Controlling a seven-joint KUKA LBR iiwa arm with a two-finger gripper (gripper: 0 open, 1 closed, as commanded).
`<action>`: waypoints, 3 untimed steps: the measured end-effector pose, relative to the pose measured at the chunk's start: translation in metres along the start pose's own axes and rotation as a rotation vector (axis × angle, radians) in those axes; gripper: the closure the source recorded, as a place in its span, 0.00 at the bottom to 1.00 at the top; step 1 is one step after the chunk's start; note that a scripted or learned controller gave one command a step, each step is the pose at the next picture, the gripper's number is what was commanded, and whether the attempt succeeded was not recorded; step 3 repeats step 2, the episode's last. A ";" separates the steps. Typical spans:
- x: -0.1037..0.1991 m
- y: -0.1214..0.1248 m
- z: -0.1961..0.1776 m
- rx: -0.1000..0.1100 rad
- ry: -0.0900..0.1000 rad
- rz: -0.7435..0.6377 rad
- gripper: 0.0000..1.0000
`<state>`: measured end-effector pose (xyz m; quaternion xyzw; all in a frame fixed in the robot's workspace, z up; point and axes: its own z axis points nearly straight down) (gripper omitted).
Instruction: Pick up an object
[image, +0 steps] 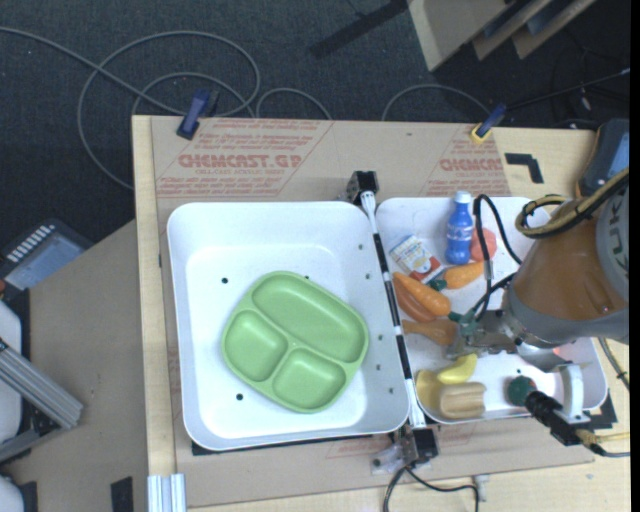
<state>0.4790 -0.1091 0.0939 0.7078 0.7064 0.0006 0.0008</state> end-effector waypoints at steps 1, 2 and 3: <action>0.048 0.027 -0.091 0.000 0.001 -0.003 1.00; 0.122 0.026 -0.127 0.001 0.001 -0.004 1.00; 0.122 0.026 -0.127 0.001 0.001 -0.004 1.00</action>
